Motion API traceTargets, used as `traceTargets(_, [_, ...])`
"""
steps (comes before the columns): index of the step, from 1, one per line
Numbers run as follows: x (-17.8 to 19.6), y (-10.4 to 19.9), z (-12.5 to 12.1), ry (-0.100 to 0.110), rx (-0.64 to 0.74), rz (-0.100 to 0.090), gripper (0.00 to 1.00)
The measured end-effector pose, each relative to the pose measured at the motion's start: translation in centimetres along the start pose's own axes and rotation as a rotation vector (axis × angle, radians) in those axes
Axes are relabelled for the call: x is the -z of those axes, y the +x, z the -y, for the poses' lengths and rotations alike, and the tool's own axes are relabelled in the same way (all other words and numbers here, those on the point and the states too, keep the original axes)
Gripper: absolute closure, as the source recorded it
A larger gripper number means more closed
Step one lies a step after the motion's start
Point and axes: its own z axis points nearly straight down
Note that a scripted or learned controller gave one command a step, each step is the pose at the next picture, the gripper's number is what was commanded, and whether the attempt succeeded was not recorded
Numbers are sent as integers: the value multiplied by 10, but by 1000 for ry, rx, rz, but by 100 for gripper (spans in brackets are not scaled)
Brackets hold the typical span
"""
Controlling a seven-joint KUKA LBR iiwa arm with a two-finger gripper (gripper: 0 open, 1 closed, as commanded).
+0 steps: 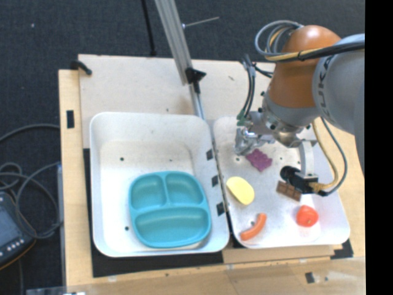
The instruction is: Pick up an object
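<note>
So the hand (244,141) is down in the right bin (334,223), near its upper left corner, hanging off the grey arm with the orange band (301,60). Honestly can't tell how it's set from up here, since the metal bits blur together, and nothing visibly sits in its grip. Just beside it, down and to the right, lies a purple piece (259,160); whether they touch I can't say. The other things in that bin: a yellow lemon-looking thing (241,190) near the left wall, an orange carrot (254,226) at the bottom edge, a red tomato-ish ball (307,216), and a small brown block (287,190). Left bin (110,134) holds a blue divided plate (169,209). Both bins sit on the tabletop (123,78).
</note>
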Motion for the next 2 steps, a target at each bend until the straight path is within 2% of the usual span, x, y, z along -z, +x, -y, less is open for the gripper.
traceTargets(2, [13, 109, -9, 0, 1, -1, 100])
